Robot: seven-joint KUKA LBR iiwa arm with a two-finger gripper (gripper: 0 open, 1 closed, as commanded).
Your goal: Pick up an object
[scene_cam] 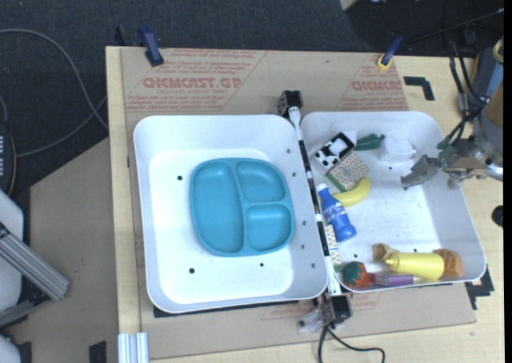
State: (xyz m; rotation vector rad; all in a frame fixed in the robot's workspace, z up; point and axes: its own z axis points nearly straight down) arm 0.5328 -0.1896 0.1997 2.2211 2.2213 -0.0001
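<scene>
The light wooden desk (200, 73), printed with red lettering, is being seen from above, and two shallow white plastic bins are being carried on it side by side. The left white bin (160, 145) is being occupied by a light blue plastic plate with three compartments (240, 205), which is lying flat near the bin's middle. The right white bin (456, 217) is being shared by several smaller objects. The grey robot arm (488, 89) is being extended in from the right, and its gripper (424, 171) is being held over the right bin's upper right part, well apart from the objects along the left wall. Whether the gripper is released or clenched cannot be told, and nothing is being seen between its parts.

A yellow plastic bottle with a brown end (418, 262) is lying on its side along the right bin's lower edge, just beside a small red and green toy (354, 274). A blue tube-shaped object (336, 214) is lying against the bin's left wall. Above it, a yellow banana-shaped toy (354, 191) is being touched by a speckled grey block (346, 170). A black-and-white patterned cube (332, 149) is resting near the upper left corner, beside a small dark green object (370, 142).
</scene>
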